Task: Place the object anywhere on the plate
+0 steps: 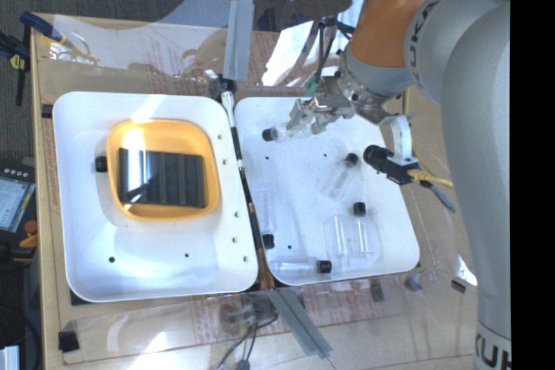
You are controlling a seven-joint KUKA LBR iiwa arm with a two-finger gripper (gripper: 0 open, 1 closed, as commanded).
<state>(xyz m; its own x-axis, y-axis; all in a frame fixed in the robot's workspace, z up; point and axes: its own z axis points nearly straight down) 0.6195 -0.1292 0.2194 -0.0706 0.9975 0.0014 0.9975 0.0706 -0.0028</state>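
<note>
Nearest the bench's front edge, a clear vial (295, 267) with a black cap lies flat along the near wall of the right bin (395, 260). Just behind it a pair of clear tubes (349, 238) sit together, and a loose black cap (358, 208) rests a little beyond them. Another black cap (267, 240) sits by the bin's left wall. Further in, one more clear vial (338, 178) lies tilted, its dark cap toward the far side.

In the left bin (78, 264), the yellow plate (195, 134) sits in the middle, its glossy centre throwing back a dark reflection. A small black piece (101, 164) touches the plate's left edge.

My gripper (310, 113) hangs over the far part of the right bin, well apart from the plate, with the wall between the two bins lying between us. A capped vial (279, 131) lies just at its tip, cap pointing left. I cannot tell whether my gripper is apart, together, or clamped on that vial. A black plug (386, 162) on a yellow cable juts out beside my wrist.

Past both bins, a grey metal bar (238, 35) stands across the bench's far side.
</note>
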